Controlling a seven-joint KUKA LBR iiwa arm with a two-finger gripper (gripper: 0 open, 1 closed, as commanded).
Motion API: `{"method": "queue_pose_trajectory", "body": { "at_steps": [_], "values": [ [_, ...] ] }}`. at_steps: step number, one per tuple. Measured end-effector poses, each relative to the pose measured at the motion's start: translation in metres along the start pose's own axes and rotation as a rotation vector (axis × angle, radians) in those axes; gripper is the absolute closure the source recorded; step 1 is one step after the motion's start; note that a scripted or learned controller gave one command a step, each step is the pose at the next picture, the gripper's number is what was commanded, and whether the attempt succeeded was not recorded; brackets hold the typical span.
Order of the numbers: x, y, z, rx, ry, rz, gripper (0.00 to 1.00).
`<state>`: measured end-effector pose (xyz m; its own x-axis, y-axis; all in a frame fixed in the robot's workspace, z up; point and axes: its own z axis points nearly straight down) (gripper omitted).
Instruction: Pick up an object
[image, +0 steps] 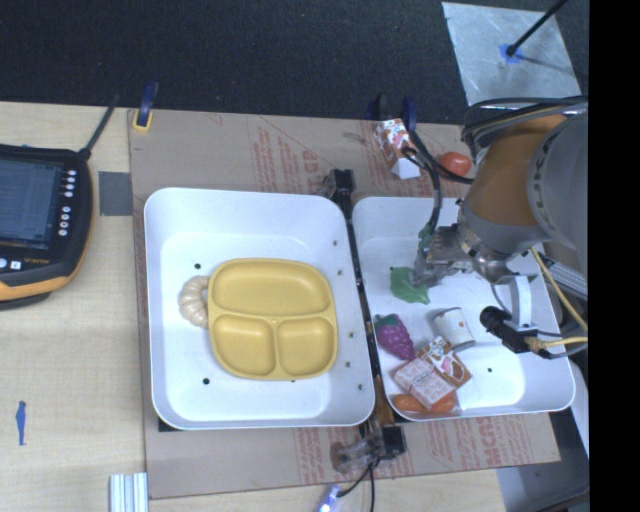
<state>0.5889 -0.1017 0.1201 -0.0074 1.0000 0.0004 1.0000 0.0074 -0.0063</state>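
near edge of right shallow white bin (520, 395): orange carrot-like piece (408, 405) touching red-and-white printed snack packet (432, 374), purple plastic grape bunch (393, 336) just left of packet, small white cylindrical cup (453, 324) lying on its side just above it. mid bin: green leafy plastic piece (408, 285) flat on bin floor, two-finger gripper (432, 262) right over its upper right edge, touching or just above, cannot tell which. finger spread hidden by wrist, cannot tell, nothing visibly pinched. grey arm with orange band (515, 190) coming in from right, black cable connector (503, 326) hanging below it over bin. left shallow white bin (170, 300): yellow three-compartment plastic tray (272, 318) in centre, beige ridged shell-like toy (193, 299) touching tray's left rim. further back on cardboard sheet (250, 150): small red-and-white carton (394, 143) and red ball (455, 161) beyond right bin. far left on bench: orange-and-black teach pendant (40, 220)
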Motion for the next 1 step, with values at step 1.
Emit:
{"method": "queue_pose_trajectory", "body": {
  "at_steps": [1],
  "values": [
    [0.0,-0.0001,0.0001,0.0,0.0,0.0,0.0]
  ]
}}
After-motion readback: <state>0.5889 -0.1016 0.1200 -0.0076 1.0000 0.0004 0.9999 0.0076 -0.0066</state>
